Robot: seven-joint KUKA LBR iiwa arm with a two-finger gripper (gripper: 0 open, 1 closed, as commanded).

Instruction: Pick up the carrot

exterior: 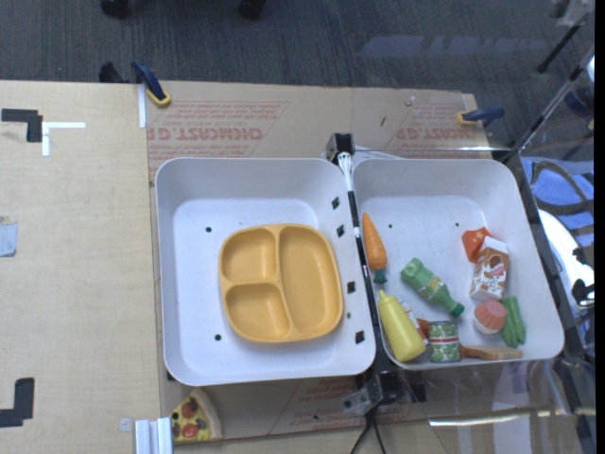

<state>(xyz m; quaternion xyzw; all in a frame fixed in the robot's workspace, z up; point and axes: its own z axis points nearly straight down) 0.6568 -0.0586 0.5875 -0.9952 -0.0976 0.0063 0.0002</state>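
Where cardboard (pixel 312 126) lines wooden bench (pixel 71 253), carrot (pixel 374 242) in right bin (pixel 510 197), grey carpet (pixel 378 36) beyond

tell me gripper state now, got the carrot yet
Gripper: not in view. The carrot lies in the right bin, by its left wall, with nothing gripping it.
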